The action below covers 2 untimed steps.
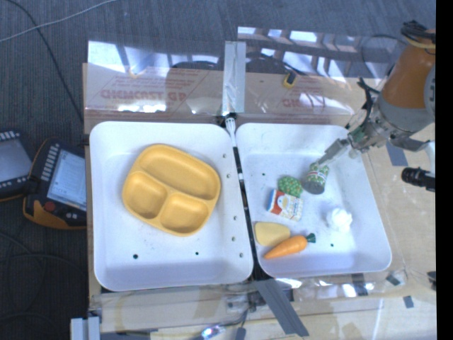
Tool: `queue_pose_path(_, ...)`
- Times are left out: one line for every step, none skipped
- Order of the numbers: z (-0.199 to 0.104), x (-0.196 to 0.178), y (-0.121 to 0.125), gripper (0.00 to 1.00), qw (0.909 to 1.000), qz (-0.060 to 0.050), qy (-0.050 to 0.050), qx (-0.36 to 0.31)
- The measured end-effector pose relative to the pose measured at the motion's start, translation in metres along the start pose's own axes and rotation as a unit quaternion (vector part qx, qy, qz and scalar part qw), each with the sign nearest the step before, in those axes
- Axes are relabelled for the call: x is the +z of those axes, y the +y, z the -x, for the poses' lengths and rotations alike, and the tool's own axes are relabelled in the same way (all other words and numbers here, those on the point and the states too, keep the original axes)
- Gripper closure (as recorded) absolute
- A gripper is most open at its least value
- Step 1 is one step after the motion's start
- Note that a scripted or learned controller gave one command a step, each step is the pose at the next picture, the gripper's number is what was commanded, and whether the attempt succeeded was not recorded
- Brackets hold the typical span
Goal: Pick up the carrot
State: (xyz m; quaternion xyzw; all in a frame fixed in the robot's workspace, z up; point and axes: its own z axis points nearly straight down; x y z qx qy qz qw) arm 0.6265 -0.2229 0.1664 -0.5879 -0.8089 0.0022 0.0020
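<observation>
The carrot [287, 246] lies near the front edge of the right bin [368, 257], just beside a yellow wedge [271, 231]. The hand [316, 178] hangs over the bin's middle, well apart from it; can't tell its state. A yellow tray [170, 188] sits in the left bin [113, 261].

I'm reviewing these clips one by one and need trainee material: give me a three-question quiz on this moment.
1. True or false: the carrot lies in the right bin.
2. What sits in the left bin? A) a yellow divided plate B) a white ball C) a green cup
3. Fill in: the carrot's leafy end points toward the view's ____.

Key: 1 true; 2 A, the plate; 3 right. The gripper is above the right bin, apart from the carrot.
</observation>
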Motion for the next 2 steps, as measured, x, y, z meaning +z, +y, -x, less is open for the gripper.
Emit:
queue_pose_path(-0.062, -0.049, -0.021, 0.00, 0.9995, 0.000, 0.000, -0.030)
queue_pose_path(-0.011, -0.134, -0.038, 0.00, 0.9999, 0.001, 0.000, 0.016)
